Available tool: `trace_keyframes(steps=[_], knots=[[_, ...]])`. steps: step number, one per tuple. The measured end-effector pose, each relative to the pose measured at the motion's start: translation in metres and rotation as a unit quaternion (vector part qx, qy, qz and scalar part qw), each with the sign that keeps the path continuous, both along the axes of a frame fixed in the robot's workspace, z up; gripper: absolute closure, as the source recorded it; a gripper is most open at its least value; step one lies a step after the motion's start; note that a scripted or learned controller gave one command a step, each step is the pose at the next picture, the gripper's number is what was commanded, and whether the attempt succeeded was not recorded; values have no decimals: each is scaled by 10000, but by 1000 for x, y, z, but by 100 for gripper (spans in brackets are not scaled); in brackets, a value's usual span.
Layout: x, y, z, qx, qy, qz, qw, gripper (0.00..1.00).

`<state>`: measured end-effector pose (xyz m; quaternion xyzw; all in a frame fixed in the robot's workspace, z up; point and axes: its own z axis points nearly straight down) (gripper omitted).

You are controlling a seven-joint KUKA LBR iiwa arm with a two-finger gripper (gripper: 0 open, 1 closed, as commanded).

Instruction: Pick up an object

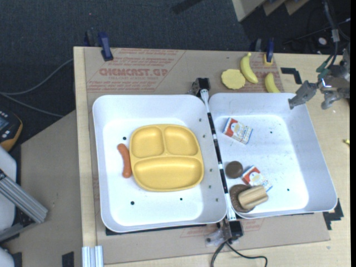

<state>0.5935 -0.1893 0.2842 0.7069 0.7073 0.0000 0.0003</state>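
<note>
Your gripper (311, 90) is hovering, holding nothing, over the right bin's (311, 149) far rim, finger state unreadable, the small carton (238, 131) lying below-left, unreached yet.

Two bananas (250, 69) and yellow disc (233, 79) on bench behind right bin (317, 149) — blue clamps (104, 45) at back edge.

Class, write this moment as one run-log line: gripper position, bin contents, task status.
gripper: above right bin's far corner, holding nothing | left bin: yellow divided plate, sausage | status: nothing picked
</note>
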Motion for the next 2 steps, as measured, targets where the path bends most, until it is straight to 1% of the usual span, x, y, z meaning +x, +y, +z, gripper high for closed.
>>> trace_keyframes(steps=[1,2], knots=[[-5,54,-138,35,78,21,10000,0],[-67,84,-204,21,51,-4,10000,0]])
